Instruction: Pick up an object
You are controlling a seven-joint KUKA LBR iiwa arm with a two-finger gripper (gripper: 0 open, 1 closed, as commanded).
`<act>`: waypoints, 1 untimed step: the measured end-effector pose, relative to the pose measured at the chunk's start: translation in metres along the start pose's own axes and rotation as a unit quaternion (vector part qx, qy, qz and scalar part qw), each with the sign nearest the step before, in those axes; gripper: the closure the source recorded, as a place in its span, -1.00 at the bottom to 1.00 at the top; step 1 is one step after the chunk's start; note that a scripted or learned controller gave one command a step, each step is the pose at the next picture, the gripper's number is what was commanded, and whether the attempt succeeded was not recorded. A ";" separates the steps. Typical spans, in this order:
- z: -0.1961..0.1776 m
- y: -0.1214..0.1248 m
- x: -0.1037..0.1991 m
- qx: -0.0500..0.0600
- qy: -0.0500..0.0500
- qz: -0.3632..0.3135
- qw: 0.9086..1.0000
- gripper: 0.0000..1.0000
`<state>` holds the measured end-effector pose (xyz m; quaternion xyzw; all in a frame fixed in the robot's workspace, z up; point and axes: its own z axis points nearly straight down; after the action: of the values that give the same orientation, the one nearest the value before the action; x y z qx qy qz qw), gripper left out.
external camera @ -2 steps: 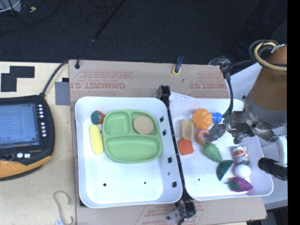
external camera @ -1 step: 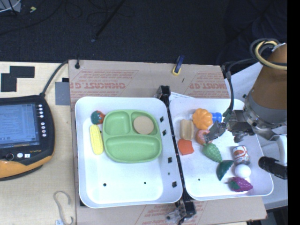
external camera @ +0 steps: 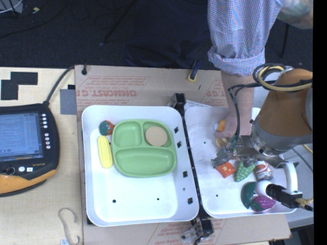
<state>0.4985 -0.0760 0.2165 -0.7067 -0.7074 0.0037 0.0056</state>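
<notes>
because the grey two-finger gripper [external camera: 231, 154] sits low in the right white bin [external camera: 214, 200], i cannot tell how it stands. the small red block toy [external camera: 226, 168] lies just beside a green cone toy [external camera: 243, 172], so the grab may slip or knock toys away

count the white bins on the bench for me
2. The left bin holds a green divided plate and a yellow corn. The right bin sits beside it, under the arm, with small toys in it.
</notes>
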 end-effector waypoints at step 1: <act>0.063 0.001 -0.006 0.000 0.000 0.000 1.000 -1.00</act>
<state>0.4989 -0.0816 0.1533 -0.7070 -0.7072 0.0038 0.0057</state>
